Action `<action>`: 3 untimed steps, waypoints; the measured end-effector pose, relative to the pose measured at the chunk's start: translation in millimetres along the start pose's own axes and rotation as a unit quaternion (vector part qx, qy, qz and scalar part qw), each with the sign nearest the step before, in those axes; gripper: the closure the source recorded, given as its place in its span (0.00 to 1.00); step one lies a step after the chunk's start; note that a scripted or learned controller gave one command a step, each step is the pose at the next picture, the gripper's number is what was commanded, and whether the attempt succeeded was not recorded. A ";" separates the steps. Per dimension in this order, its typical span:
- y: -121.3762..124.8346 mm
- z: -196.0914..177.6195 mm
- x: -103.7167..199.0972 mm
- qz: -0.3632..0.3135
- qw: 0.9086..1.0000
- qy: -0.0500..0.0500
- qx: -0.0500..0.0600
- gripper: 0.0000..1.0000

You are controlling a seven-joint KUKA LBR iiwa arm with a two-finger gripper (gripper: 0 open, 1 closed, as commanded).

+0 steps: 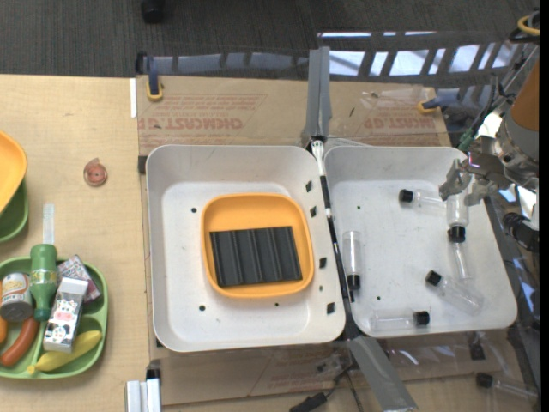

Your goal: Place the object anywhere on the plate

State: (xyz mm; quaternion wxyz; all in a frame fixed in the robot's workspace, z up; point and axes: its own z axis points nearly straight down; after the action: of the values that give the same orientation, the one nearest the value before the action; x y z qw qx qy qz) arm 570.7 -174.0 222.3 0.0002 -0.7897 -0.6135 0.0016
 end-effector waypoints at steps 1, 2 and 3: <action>60.5 -5.9 19.8 -0.036 0.999 0.000 0.000 1.00; 84.9 39.9 22.9 -0.144 0.990 0.000 0.000 1.00; 81.5 46.5 37.3 -0.266 0.964 0.001 0.000 1.00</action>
State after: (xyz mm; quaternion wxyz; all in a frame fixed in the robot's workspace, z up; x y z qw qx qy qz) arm 658.8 -158.1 175.6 0.0009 -0.5978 -0.8016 0.0008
